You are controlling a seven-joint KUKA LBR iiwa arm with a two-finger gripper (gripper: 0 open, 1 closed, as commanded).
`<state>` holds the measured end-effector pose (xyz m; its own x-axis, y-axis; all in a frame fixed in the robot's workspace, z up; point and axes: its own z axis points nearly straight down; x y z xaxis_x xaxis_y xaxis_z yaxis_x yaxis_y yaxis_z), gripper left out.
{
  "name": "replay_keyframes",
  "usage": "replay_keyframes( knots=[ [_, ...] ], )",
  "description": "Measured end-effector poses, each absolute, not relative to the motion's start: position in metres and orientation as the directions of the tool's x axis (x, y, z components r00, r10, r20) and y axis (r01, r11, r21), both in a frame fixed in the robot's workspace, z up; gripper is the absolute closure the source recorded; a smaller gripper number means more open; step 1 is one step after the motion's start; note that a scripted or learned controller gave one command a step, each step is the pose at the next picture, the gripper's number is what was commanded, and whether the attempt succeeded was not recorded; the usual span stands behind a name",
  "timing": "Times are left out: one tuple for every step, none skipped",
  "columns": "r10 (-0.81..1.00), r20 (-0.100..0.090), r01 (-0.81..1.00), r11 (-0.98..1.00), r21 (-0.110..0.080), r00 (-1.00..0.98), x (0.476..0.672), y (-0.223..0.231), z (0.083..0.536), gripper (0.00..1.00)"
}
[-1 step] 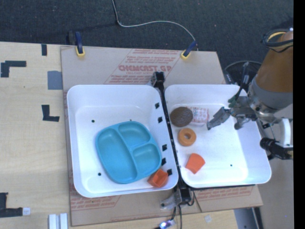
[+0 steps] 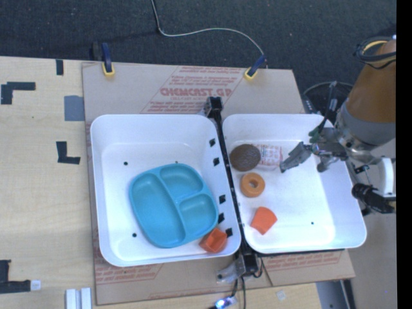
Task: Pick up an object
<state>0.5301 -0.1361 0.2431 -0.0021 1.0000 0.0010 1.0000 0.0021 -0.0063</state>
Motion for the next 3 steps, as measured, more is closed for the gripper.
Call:
replay_keyframes(
  knots=[
    [1.0, 0.002, 1.0, 0.0, -0.012, 0.0, 0.53, -0.145, 0.181, 0.0],
    [1.0, 0.002, 1.0, 0.001, -0.012, -0.001, 0.534, -0.151, 0.119, 0.0],
    [1.0, -0.001, 1.0, 0.001, -0.005, -0.001, 0.534, -0.151, 0.081, 0.0]
  ],
)
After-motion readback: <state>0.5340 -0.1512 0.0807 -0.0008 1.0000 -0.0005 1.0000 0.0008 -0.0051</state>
